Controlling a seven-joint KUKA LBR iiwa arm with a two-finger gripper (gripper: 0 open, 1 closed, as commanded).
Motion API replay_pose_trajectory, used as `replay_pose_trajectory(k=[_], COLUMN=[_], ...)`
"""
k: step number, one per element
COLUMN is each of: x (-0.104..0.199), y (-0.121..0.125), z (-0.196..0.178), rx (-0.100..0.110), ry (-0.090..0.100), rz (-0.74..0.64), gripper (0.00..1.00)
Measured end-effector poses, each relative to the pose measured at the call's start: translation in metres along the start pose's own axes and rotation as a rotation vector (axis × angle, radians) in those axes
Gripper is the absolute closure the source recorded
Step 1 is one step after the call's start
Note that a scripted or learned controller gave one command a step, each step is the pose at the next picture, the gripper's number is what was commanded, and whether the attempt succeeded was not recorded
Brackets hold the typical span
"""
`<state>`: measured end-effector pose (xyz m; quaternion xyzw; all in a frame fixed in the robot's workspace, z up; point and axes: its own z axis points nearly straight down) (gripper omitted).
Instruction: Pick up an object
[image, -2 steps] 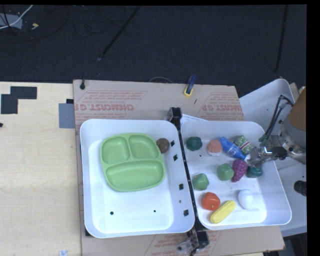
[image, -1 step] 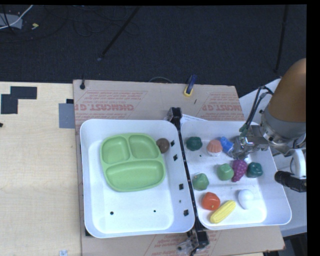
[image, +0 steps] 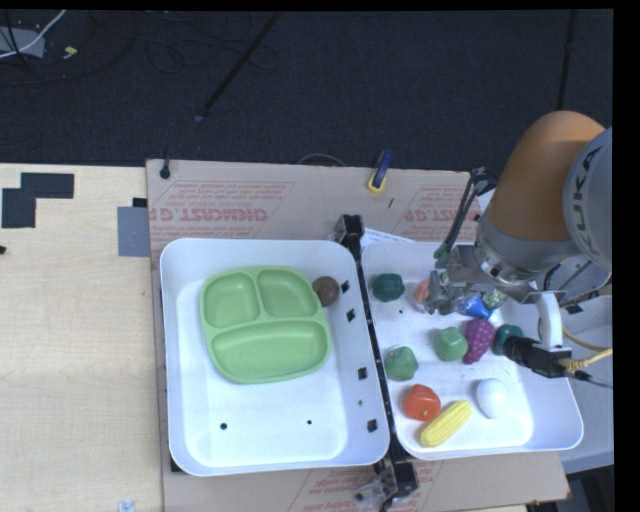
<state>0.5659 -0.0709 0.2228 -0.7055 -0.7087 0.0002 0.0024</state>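
Toys sit in the right white bin (image: 560, 440): a red toy tomato (image: 421, 402), a yellow toy corn cob (image: 445, 423), a white toy egg (image: 491, 397), purple toy grapes (image: 479, 338) and some green toy pieces. The grey metal gripper (image: 452, 292) hangs low over the top of this bin, near the grapes. Nothing looks lifted, so the pick is not done yet. Whether the gripper is open or closed cannot be told. The left white bin (image: 190, 440) holds a green plastic tray (image: 265, 325).

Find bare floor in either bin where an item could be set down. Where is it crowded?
Free: left bin floor between the green divided plate and its near wall. Crowded: right bin, toys clustered around the gripper.
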Motion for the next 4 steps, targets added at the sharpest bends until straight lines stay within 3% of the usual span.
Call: replay_pose_trajectory(k=[2,3,4], x=[0.096,0.117,0.113], y=[0.048,0.041,0.058], z=[0.008,-0.007,-0.01], rx=[-0.003,-0.002,-0.003], ry=[-0.002,-0.002,-0.003], rz=[0.0,0.003,0.001], gripper=[1.0,1.0,1.0])
